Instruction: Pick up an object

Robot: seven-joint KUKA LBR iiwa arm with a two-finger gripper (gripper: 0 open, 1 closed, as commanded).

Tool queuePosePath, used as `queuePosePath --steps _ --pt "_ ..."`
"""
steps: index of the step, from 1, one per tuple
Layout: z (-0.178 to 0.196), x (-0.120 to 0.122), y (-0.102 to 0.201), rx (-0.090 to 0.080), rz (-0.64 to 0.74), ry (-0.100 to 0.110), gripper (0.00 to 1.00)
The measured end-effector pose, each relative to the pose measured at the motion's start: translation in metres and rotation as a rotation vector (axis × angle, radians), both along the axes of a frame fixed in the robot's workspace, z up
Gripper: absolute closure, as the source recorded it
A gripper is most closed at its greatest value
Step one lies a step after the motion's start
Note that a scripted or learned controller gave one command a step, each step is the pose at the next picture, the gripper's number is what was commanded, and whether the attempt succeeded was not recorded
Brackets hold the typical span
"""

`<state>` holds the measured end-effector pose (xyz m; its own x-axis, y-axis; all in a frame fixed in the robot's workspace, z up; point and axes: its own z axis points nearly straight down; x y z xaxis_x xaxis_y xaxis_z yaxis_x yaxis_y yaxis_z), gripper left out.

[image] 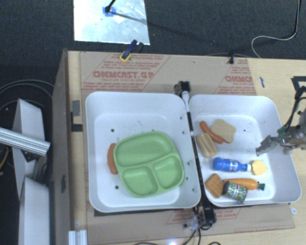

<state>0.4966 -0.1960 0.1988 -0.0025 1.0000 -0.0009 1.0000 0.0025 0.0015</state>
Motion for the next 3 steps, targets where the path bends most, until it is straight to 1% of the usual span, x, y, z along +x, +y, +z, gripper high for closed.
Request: queuePosePath --steps 1,2,3 --pt "-0.014 0.046 0.052 0.002 0.002 0.000 0.00" --pt "-0.079 0.067 0.113 0.002 0.001 0.002 0.00" --pt "-0.111 0.120 0.111 -0.001 0.002 -0.011 0.00"
